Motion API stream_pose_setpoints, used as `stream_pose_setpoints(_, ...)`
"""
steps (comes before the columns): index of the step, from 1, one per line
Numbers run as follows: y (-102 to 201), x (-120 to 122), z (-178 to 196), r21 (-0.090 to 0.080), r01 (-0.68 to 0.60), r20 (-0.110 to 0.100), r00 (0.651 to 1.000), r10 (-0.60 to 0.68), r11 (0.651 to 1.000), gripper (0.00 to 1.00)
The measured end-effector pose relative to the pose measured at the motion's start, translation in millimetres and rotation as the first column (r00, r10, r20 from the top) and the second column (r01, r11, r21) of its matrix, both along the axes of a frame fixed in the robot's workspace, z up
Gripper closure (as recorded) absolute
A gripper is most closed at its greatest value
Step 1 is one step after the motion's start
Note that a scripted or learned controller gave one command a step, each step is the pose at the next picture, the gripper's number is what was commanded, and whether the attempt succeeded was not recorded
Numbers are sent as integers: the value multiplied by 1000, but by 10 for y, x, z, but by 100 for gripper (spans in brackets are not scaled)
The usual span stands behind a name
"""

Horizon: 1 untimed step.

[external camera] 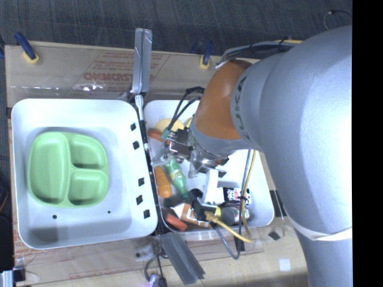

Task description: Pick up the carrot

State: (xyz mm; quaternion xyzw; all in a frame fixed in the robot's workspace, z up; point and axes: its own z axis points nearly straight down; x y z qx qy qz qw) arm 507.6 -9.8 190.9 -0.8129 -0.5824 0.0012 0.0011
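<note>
Presently the carrot lies in the right bin, a bit below the centre of the frame. Its long axis runs approx. up-down in the picture, and it is close along the bin's left wall. Just on its right, touching or almost, is a green bottle-like item. Lower, near the bin's bottom-left corner, lies a red-orange item. Higher, near the top-left corner, are a reddish piece and sth yellow.

The claw hangs over this clutter, slightly up-right of the carrot. The wrist covers it, so I cannot tell if it is wide or narrow, and nothing is seen held in it.

Risks, in my judgement:
- The wall on one side and the green item on the other leave little room, so the claw may strike the wall or push the carrot away.
- It may take the green item instead, or both together.
- The two reddish things have a similar colour, so a wrong pick is possible.
- A round, tapered carrot may slip out during the lift.

The left bin with the green divided plate is well apart, so no trouble from there.
</note>
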Motion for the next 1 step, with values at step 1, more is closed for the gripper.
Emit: stream_pose_setpoints(1, -267, -321, 8, 1, -15, -2, 1000, 15, 1000, 0)
